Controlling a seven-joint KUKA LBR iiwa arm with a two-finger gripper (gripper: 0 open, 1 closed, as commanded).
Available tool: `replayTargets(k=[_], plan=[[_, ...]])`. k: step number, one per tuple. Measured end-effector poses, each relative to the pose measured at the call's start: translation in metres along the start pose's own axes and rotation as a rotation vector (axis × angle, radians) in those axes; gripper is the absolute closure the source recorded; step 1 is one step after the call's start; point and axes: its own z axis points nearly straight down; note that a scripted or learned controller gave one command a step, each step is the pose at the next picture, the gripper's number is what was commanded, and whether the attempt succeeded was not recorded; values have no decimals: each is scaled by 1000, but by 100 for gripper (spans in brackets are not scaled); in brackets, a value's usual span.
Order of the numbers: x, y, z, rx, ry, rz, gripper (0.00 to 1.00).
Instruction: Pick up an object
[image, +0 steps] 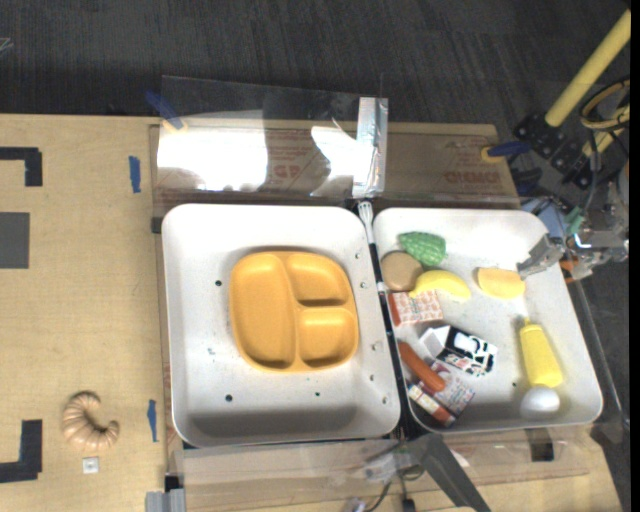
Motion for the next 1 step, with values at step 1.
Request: replayTargets(k=[1], plan=[[45, 25, 66, 7, 2, 244, 0]])
